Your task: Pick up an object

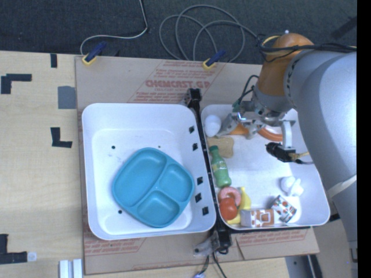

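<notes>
Bench with two white bins (93, 155): gripper (250, 120) low in the right bin among toys, grip state unclear, nothing visibly lifted yet

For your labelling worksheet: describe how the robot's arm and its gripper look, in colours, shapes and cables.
The arm is a thick, rounded, smooth light-grey body, with an orange band above the wrist. Thin dark cables loop beside that band. The gripper is a small cluster of metallic grey parts with dark fittings, over the right bin. No markings can be made out.

tray (153, 186) in left bin (93, 155) | bottle (219, 168) in right bin (316, 204)
</notes>
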Controlling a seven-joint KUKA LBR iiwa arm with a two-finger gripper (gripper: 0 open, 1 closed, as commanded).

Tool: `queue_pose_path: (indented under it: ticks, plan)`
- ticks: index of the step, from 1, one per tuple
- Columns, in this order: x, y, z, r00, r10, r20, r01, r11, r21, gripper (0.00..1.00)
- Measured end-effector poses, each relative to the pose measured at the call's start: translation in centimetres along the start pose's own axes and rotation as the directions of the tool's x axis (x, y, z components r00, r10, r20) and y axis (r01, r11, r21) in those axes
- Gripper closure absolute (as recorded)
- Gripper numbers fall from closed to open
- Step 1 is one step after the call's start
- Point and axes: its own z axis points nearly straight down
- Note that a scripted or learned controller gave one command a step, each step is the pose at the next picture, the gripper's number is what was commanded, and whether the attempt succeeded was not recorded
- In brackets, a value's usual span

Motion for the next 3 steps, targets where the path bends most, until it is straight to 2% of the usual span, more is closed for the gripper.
queue_pose_path:
  ticks: [1,2,3]
  plan:
    - [0.33,-0.08,-0.05,1.000,0.005,0.010,-0.005,1.000,-0.004,0.00]
    - [0.35,-0.08,-0.05,1.000,0.006,0.011,-0.006,1.000,-0.004,0.00]
    - [0.42,-0.25,-0.70,1.000,0.005,0.009,-0.005,1.000,0.007,1.00]
